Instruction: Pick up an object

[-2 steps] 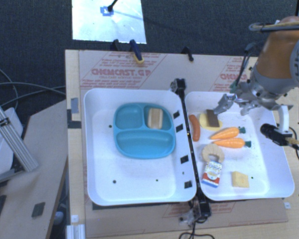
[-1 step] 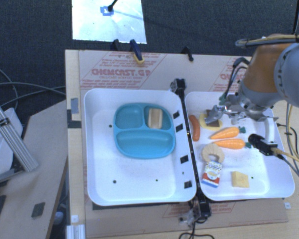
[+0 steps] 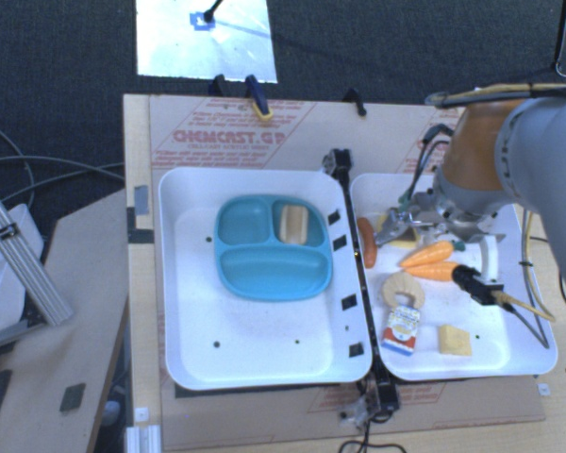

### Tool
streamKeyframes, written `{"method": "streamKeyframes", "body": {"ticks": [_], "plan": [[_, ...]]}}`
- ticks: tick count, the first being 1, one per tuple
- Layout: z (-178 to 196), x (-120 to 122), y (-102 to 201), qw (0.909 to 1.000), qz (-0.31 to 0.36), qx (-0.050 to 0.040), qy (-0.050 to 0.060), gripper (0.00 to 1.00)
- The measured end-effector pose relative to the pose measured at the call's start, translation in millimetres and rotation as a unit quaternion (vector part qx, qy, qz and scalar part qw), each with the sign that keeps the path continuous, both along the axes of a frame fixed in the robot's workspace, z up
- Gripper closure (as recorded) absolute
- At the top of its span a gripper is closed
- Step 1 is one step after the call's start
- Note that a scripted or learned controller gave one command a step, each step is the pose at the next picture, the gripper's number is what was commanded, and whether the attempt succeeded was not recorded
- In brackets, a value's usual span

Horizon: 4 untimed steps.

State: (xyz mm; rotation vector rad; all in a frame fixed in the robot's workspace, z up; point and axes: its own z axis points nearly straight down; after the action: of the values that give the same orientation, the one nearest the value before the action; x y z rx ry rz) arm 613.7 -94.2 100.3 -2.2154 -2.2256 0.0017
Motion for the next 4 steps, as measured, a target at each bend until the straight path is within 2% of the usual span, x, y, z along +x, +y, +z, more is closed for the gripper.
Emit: {"method": "streamKeyframes", "body": {"ticks": [1, 2, 4], "plan": [[-16.1, 0.6, 0.0, 1.0, -0.001, -0.0005, -0.001, 0.0], [-4.7, 1.5, 0.2, 1.0, -0.001, -0.0002, -0.002, 1.0], [120.7, 4.0, 6.8, 1.0, 0.001, -0.0002, -0.004, 1.0]]}}
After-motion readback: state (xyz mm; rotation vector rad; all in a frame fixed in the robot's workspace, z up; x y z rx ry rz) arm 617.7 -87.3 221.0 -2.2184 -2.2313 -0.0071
